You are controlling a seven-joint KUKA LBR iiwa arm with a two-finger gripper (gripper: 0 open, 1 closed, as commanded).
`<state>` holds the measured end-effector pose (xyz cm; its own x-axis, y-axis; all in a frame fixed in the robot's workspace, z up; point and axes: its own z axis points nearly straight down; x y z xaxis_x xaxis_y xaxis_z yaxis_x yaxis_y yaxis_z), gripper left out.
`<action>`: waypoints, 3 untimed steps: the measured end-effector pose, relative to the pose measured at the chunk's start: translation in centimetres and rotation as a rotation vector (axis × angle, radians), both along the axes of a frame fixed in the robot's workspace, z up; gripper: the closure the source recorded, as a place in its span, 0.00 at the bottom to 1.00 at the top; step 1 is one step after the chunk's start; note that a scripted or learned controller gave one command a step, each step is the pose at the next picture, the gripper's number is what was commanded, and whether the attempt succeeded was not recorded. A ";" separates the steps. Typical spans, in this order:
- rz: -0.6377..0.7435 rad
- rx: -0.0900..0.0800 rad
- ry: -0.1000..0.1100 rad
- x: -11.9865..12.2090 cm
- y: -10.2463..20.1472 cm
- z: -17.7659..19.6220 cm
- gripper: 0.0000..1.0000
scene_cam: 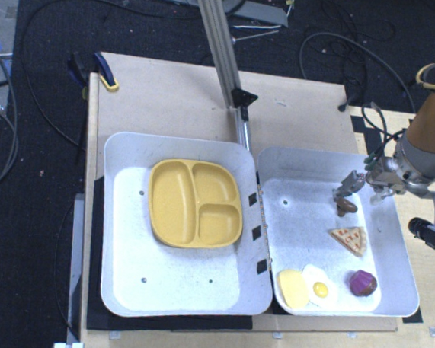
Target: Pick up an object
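Over the right bin (396, 225), toward its far side, my hand (347, 199) hung low above the white floor, reaching in from the right edge of the tabletop (171, 104). Whether it was spread apart or drawn together I could not tell; its dark tip blurred into a small brownish object (346, 209) lying right beneath it, and I could not tell whether I touched that object or merely hovered over it. Nothing showed clearly gripped.

Taking the right bin as my landmark: a toy pizza slice (349, 239) lay near the bin's middle, just nearer the camera than my hand and apart from it. A purple toy fruit (362, 283) sat toward the bin's near right corner. A toy fried egg (317, 284), white with a yellow yolk, rested by the bin's near edge, and a pale yellow piece (293, 289) lay just beside the egg, at the bin's near left corner, the two touching or nearly so.

Left of the right bin stood the left bin (116, 274), their inner rims meeting. A yellow divided plate (196, 204) with three compartments sat in the far half of that left bin. Beyond the right bin's far left corner, a grey metal pole (222, 47) slanted up and away across the tabletop.
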<state>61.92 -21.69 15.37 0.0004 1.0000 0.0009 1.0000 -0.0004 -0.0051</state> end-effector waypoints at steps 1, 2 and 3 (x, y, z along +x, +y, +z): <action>0.000 -0.001 -0.002 0.4 -0.4 -4.5 0.00; 0.002 -0.002 -0.004 0.4 -0.4 -6.2 0.00; 0.003 -0.004 -0.008 0.5 -0.4 -5.0 1.00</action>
